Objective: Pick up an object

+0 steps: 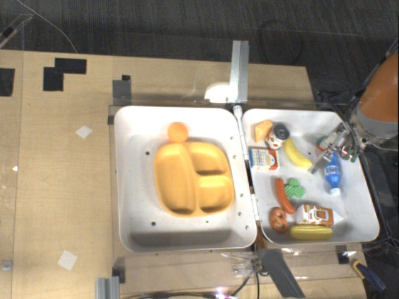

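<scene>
So we've got just the one overhead view, and we count two white bins side by side on the wooden bench (56, 185). In the left bin (134, 167) we count two things: one yellow compartment tray (193, 178) sitting about in the middle, and one small orange ball (177, 131) touching the tray's far edge. Loads of bare white floor runs around that tray on every side, mostly along the near wall.

Over in the right bin (365, 220) it's way busier. We count one cheese wedge (262, 130) in the far left corner, one small dark-capped jar (277, 136) just beside it, one little blue and white carton (262, 159) against the left wall, one banana (297, 154), one red sausage (282, 195) with one green leafy piece (295, 189) touching it, one brownish-red round item (278, 219), one white and orange box (313, 215), one long yellow piece (311, 232) along the near wall, and one blue bottle (333, 175) lying toward the right. Open room there is mostly the far right corner and the strip along the right wall.

Our gripper (338, 147) hangs over the right bin, just above the bottle's far end; we honestly can't tell how the jaws stand, too cluttered at the tip. Nothing visibly sits between them.
</scene>
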Robot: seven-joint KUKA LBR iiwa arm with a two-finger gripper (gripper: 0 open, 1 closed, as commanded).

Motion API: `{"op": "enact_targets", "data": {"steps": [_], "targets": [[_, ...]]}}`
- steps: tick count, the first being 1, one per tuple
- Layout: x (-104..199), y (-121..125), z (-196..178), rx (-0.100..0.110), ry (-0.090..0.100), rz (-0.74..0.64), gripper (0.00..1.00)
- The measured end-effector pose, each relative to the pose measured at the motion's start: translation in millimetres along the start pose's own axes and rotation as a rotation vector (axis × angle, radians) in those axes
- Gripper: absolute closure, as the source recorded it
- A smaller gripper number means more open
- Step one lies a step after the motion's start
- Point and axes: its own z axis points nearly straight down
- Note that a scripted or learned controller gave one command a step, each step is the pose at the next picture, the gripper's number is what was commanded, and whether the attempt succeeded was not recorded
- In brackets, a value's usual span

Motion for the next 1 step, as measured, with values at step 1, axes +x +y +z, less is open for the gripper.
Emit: {"op": "enact_targets", "data": {"steps": [1], "targets": [[-11.8,76.9,41.1,-0.001,0.001,0.194,0.0]]}}
